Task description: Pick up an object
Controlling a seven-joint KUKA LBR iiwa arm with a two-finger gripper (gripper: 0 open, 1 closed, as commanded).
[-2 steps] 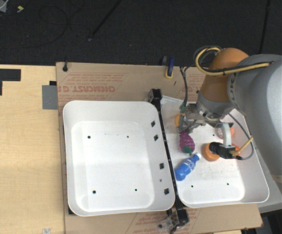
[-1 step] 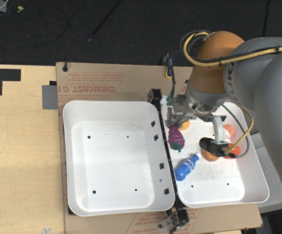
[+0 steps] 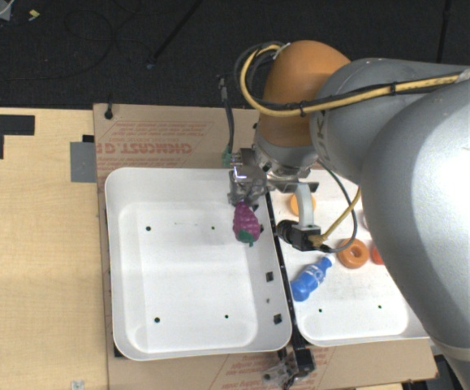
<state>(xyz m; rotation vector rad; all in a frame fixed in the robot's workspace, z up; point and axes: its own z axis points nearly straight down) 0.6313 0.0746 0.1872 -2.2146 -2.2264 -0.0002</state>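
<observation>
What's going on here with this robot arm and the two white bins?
The grey arm reaches in from the right, and its gripper sits directly over a purple toy at the right side of the left bin. Whether it has actually gripped the toy cannot be told. The right bin holds a blue bottle and an orange ring.
</observation>
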